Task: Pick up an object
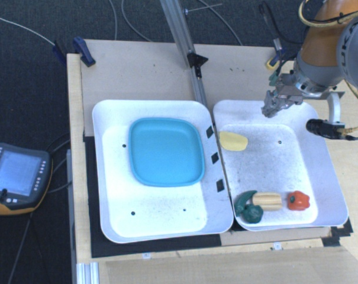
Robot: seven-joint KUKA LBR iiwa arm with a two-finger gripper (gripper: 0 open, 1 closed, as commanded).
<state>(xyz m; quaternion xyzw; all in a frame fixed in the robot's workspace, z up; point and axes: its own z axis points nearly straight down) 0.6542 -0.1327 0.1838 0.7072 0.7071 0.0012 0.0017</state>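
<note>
Hovering over the far rim of the right bin (321, 158), the hand (276, 106) hangs from the grey arm (329, 40) that comes in from the right. Nothing sits between its fingers; how far they are open, cannot tell, too small and dark.

Yellow piece (233, 141) lies on the bin floor, down-left of the hand, near it but apart, close to the bin's left wall. Well below the hand, along the near edge of the same bin, three items sit in a row: green toy vegetable (248, 207) at left, tan cylinder (267, 201) in the middle touching it, red tomato-like toy (297, 200) at right, just beside the cylinder.

Left bin (107, 176) is well to the hand's left, with a blue square plate (165, 151) lying flat in it. Both bins rest on the desk (137, 64). A metal pole (181, 34) slants across the desk up-left of the hand. A control pendant (16, 176) lies on the dark floor far left.
</note>
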